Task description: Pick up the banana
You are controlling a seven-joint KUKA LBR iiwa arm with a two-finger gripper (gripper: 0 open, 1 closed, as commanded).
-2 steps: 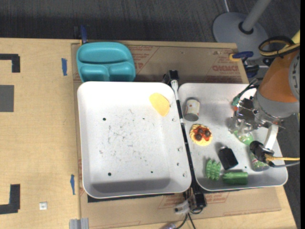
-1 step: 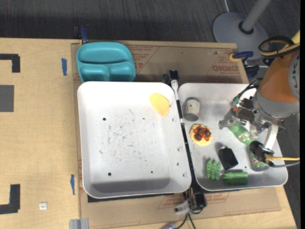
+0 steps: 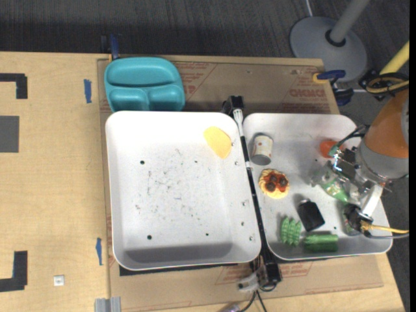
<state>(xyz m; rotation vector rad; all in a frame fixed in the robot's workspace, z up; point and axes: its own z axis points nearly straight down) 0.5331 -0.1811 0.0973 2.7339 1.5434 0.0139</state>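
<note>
The banana (image 3: 219,141) is a short yellow piece lying in the left bin (image 3: 175,194), close to its far right corner and against the wall. My gripper (image 3: 337,174) hangs low over the right bin (image 3: 292,132), near that bin's right side and well to the right of the banana. The wrist's metal parts and cables crowd around it. Nothing yellow is at the gripper.
In the right bin lie a small grey can (image 3: 261,149), a round pizza toy (image 3: 274,182), a black block (image 3: 311,214), green toys (image 3: 307,237), a red-orange item (image 3: 327,147) and a pale green piece (image 3: 333,188) beneath the gripper. A teal tray (image 3: 144,83) sits behind the left bin.
</note>
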